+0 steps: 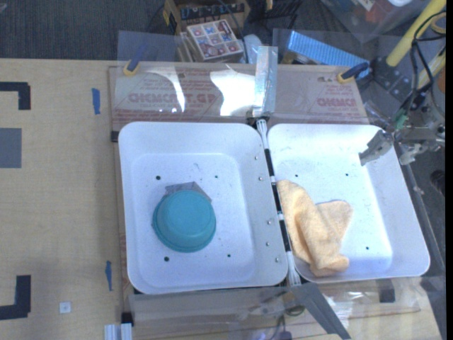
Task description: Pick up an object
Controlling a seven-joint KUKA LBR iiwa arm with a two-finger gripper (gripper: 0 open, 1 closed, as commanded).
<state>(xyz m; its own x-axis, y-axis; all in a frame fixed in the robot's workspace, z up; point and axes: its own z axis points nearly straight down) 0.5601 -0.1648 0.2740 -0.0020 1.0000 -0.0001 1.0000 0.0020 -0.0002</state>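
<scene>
With nothing in it, the gripper point(375, 149) hovered at the right bin's point(396, 261) far right edge; the best grasp looked like dropping straight onto the yellow cloth point(317, 227) bunched at its near left corner.

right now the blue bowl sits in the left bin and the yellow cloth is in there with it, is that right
Not quite. The camera view shows the blue bowl in the left bin, but the yellow cloth lies in the right bin, against its left wall, not with the bowl.
</scene>
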